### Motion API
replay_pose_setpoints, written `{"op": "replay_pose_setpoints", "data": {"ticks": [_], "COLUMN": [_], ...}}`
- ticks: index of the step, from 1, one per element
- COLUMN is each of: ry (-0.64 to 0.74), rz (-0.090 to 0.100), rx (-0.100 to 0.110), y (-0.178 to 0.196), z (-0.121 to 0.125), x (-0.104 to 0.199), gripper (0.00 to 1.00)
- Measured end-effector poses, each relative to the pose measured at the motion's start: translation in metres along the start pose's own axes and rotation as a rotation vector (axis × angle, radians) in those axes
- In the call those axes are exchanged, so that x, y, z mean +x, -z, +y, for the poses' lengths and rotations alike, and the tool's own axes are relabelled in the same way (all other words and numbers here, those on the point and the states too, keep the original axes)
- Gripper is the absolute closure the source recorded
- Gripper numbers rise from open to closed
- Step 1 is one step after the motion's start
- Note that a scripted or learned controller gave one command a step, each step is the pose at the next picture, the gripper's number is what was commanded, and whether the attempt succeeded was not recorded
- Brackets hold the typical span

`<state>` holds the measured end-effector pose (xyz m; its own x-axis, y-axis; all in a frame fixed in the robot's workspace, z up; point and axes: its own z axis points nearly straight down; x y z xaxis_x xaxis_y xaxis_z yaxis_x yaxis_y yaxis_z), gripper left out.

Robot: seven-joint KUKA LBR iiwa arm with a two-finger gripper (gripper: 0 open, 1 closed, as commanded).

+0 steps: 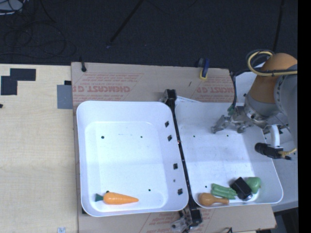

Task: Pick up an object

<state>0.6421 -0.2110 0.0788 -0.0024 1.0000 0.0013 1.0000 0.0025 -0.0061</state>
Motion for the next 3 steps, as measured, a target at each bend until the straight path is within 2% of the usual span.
{"op": "replay_pose_setpoints", "data": {"ticks": [1,2,3], "ry": [-0.006,0.002,-0.001], "rz": [-0.002,-0.001,-0.001], "rx": [-0.008,-0.009,0.0], "y": [0.07,0.132,0.001], "z": [-0.006,0.002,0.0], "x": [-0.003,0.06,0.063], "gripper": [0.0,0.0,0.0]}}
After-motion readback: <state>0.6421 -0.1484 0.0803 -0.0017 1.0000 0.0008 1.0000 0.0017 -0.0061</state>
